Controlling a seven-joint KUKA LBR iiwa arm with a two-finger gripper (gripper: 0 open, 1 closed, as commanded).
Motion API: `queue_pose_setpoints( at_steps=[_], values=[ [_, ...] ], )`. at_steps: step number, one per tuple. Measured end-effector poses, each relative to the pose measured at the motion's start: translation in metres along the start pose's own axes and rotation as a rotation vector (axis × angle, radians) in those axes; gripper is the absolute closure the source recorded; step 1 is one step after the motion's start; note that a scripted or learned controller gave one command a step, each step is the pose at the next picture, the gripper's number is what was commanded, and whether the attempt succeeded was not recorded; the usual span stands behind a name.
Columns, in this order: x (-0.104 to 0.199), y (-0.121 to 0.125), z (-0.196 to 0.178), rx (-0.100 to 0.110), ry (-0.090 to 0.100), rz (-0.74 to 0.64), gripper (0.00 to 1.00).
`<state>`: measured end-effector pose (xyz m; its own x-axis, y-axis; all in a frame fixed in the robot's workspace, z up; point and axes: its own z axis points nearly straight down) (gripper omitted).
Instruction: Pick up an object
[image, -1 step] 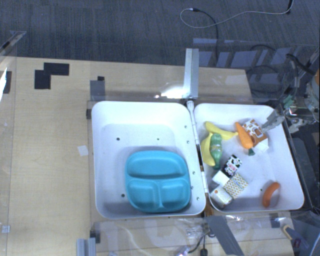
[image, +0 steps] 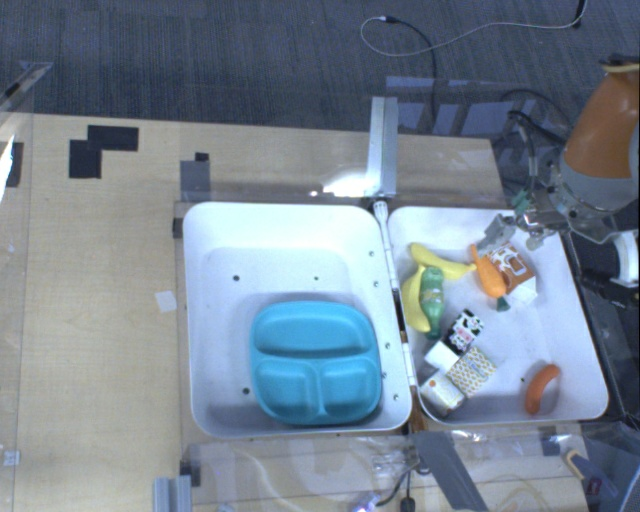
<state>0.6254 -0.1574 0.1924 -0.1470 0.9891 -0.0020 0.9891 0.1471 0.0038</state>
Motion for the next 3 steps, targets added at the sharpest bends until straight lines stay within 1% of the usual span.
queue_pose_setpoints(
  at_steps=[1,2,3],
  values=[
    [-0.044,0.004,0.098,-0.001,-0.001,-0.147,0.00],
    [-0.044,0.008,0.083,-0.011,-0.005,-0.148,1.00],
    [0.030,-0.032,0.005,-0.002,0.000,-0.021,1.00]
  ],
)
